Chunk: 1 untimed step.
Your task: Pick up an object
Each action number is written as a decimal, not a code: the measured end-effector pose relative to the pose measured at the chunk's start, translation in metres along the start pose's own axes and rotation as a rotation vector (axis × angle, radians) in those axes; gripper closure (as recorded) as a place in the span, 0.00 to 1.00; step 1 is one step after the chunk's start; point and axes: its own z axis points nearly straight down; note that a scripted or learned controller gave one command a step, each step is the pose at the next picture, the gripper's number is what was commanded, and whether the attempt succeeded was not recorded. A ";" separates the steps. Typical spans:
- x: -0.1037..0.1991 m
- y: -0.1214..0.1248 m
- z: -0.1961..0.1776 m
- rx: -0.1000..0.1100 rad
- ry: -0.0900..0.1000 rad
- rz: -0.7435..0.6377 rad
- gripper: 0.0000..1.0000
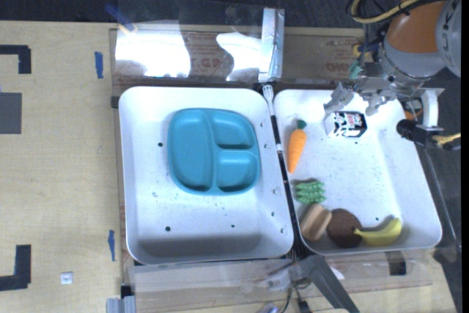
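Left bin (139, 179): holds a blue divided plate (214, 150), lying flat near the middle. Nothing else in it.

Right bin (418, 187): all the candidate objects are here. Against the left wall, an orange carrot (296, 146) lying lengthwise; just below it a small green leafy piece (309, 191). Along the near wall, a tan bun-like item (315, 221), touching a dark brown round item (342, 225), with a yellow banana (384, 231) touching that on its right. Near the far wall, a small black-and-white carton (346, 124) sits apart from the rest.

Progress: nothing lifted yet, as far as can be judged. Every object rests on the bin floor. The whole pick remains: descend, close, raise.

Arm: enters from the right, orange band above the wrist, wrist pointing down over the far end of the right bin. The hand (359, 99) hangs just above the carton, its metal fingers spread apart on either side and nothing between them. Judged target: the carton.
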 end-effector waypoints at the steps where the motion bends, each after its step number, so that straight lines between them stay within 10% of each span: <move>1: 0.053 -0.018 -0.054 -0.007 -0.001 -0.084 0.00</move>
